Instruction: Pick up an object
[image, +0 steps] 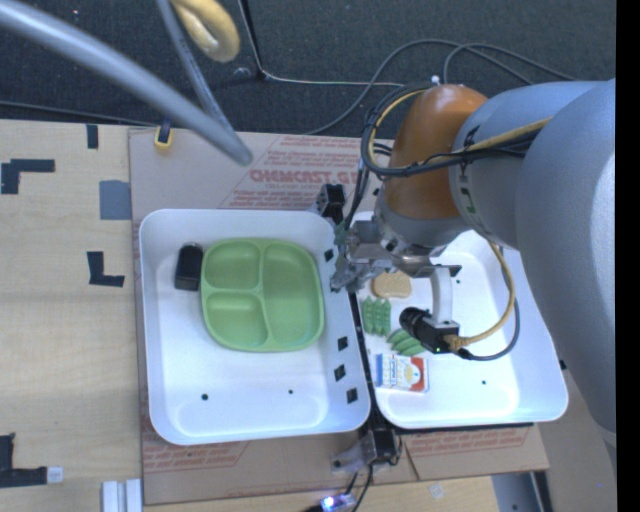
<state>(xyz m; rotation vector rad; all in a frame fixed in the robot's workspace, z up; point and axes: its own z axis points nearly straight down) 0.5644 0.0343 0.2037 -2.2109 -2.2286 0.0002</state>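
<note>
- While the arm (520, 170) reached in over the right bin (520, 395), you had the gripper (385, 262) low at that bin's far left corner; I couldn't tell its state.
- Just beside it lay a tan object (392, 286), with green pieces (378, 318) nearer the left wall and a small carton (401, 373) toward the near edge.
- In the left bin (170, 390) sat a green divided plate (263, 295), a black object (188, 267) touching its left edge.

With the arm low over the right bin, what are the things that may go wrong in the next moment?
The tan piece, green pieces and small carton lie crowded by the right bin's left wall, so a grasp may catch two or slip. The end effector sits near the divider between bins and might strike it. The yellow cable loops low and might snag.
</note>
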